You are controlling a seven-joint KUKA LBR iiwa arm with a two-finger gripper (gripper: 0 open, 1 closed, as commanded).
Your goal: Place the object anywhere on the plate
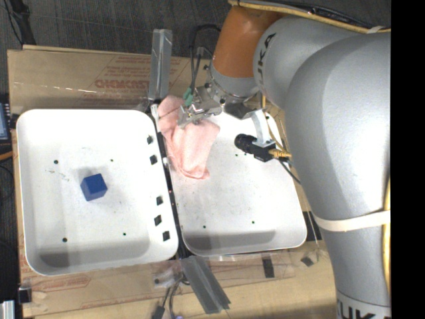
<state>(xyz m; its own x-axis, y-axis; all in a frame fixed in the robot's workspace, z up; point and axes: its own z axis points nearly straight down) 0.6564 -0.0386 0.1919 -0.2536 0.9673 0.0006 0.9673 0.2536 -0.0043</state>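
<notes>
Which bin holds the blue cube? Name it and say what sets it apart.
The left bin: the blue cube sits alone there. The right bin holds a pink cloth below the gripper.

Soft pink cloth (191, 145), crumpled and matt. Smooth white plastic bins (40, 138), faintly speckled. Blue cube (93, 186) looks matt. Arm (332, 111) shell smooth, satin grey; cardboard (80, 75) beneath.

I see the tool (194, 111) pinching a pink cloth (190, 145) that hangs over the right bin (239, 234); a blue cube (93, 186) sits in the left bin (40, 244).
</notes>
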